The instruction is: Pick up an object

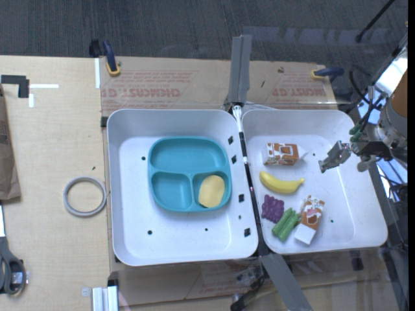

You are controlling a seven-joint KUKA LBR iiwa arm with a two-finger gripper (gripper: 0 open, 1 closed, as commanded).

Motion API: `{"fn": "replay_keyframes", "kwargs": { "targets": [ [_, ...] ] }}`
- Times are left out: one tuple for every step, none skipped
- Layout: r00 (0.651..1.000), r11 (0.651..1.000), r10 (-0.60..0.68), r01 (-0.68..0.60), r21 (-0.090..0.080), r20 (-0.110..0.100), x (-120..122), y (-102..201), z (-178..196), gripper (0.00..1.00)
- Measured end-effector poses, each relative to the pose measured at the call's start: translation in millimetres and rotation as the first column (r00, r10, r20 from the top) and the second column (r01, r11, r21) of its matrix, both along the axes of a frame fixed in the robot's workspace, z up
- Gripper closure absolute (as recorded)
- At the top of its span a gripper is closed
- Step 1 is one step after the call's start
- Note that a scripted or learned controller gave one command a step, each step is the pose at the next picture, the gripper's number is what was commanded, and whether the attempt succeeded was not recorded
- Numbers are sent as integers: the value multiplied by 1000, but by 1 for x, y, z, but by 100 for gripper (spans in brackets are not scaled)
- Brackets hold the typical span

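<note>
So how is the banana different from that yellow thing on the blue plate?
The banana is long and curved; the yellow piece is a rounded lump. The banana lies loose in the right bin among other toy foods; the yellow piece sits alone in a compartment of the teal plate in the left bin. Both are yellow.

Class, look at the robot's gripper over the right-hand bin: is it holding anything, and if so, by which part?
Nothing is held. The gripper hangs over bare floor of the right-hand shallow white bin, apart from the yellow toy banana.
</note>
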State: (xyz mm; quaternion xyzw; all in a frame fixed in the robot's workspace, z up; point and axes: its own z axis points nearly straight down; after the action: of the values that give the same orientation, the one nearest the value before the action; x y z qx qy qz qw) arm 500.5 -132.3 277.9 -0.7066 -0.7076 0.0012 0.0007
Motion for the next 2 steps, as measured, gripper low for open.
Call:
{"fn": "replay_keyframes", "kwargs": {
  "targets": [
    [960, 960, -281, 281, 0, -2, 18, 2, -98, 0],
    [969, 969, -246, 246, 1, -1, -12, -8, -187, 0]
  ]
}}
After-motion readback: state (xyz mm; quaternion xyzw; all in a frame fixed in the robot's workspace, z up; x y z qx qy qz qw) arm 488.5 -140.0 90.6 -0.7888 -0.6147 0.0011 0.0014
